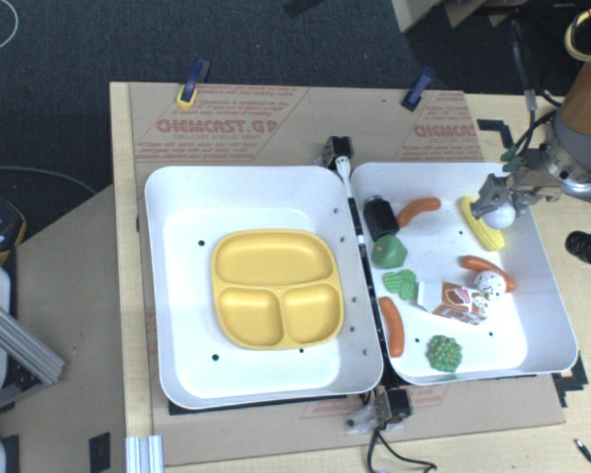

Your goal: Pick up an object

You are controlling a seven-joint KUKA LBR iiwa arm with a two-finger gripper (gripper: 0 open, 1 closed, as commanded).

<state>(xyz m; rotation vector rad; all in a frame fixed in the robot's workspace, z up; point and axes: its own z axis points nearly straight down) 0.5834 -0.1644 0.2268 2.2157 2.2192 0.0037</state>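
Camera view: gripper [499, 208] sits low over the right bin's [547, 264] far right area, directly above a yellow corn cob [481, 227]. Finger state cannot be determined. A yellow divided plate [276, 287] lies in the left bin [177, 264]. Both bins rest on the tabletop [128, 146].

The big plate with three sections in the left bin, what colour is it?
Yellow. The plate shows best in the camera view.
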